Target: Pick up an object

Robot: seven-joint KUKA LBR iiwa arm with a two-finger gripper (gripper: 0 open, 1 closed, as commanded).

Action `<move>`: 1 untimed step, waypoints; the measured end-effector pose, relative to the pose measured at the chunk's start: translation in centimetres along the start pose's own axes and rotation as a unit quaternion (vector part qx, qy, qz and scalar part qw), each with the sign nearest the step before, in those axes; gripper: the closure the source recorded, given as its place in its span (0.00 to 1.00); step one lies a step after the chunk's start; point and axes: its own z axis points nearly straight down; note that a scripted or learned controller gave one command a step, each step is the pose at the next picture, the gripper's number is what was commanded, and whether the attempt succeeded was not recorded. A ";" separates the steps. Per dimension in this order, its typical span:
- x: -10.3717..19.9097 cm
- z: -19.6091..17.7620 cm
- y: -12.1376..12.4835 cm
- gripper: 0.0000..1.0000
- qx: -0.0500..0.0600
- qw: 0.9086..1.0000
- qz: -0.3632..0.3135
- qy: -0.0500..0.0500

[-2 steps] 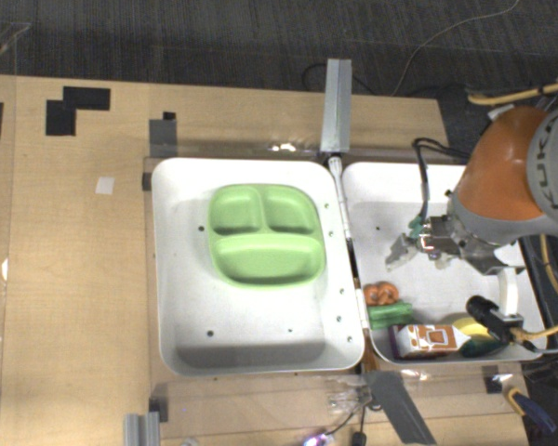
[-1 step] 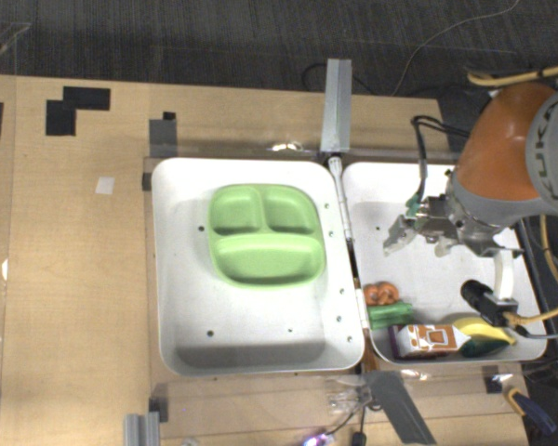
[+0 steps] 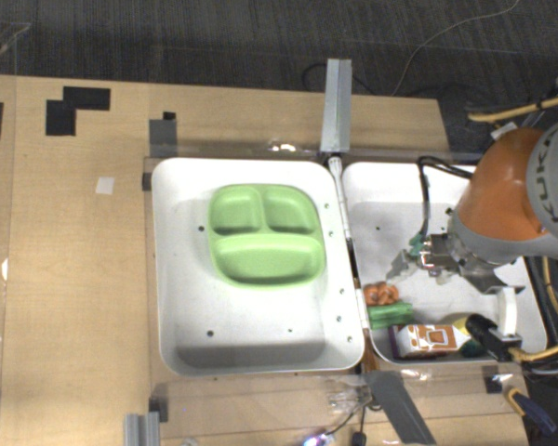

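Orange at my wrist, grey below it, I reach in from the right over the right bin [image 3: 381, 198], and my gripper [image 3: 426, 254] hangs above its bare middle with nothing between the fingers that I can make out; whether they are spread or closed I cannot tell. What I could pick lies toward the bin's near-left corner: an orange lump [image 3: 382, 294], just past it a green stick [image 3: 389, 316] whose length runs left to right, and a brown carton [image 3: 428, 339] lying the same way along the near wall. The green plate [image 3: 265, 233] sits well apart in the left bin [image 3: 181, 277].
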 end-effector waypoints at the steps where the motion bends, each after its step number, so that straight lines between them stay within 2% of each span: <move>1: 0.1 3.5 -1.4 0.00 -0.017 0.997 -0.076 -0.002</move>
